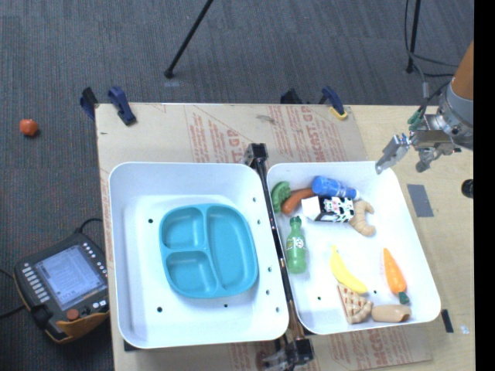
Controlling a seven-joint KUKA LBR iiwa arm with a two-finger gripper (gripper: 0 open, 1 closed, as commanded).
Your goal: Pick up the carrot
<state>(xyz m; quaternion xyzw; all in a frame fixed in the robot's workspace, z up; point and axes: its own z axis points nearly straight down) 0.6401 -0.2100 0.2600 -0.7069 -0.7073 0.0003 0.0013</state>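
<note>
The carrot (394, 272) is orange with a green stem end and lies in the right bin (414, 230) near its right wall, stem pointing toward the front. My gripper (407, 158) hangs above the bench just beyond the right bin's far right corner, well behind the carrot. It is open, with nothing between its fingers (386, 159).
Sharing the right bin are a banana (347, 271), a waffle (354, 304), a bread roll (389, 313), a green bottle (295, 246), a milk carton (334, 207), a blue bottle (332, 186) and a sausage (296, 199). A blue divided plate (209, 250) lies in the left bin (128, 207).
</note>
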